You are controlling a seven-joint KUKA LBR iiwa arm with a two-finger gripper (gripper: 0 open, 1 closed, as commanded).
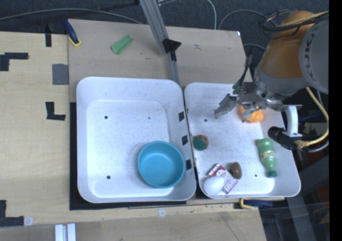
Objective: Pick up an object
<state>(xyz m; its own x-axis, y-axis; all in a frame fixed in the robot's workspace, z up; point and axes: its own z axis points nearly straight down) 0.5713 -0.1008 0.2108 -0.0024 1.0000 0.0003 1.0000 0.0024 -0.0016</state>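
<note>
My gripper (231, 113) hangs over the back of the right bin (214, 93), its fingers spread open with nothing between them. One grey finger (222, 108) points down-left. An orange ball (253, 115) lies just to the right of the other finger, partly hidden by the wrist. Further forward in this bin are a small green and red ball (200, 142), a green bottle (266, 156), a brown lump (235, 170), a red and white packet (225, 179) and a white egg-shaped thing (213, 185).
The left bin (107, 95) holds a blue bowl (160, 163) at its front right. A grey pole (152, 13) slants over the bench behind the bins. A green block (122, 44) lies on the board at the back left.
</note>
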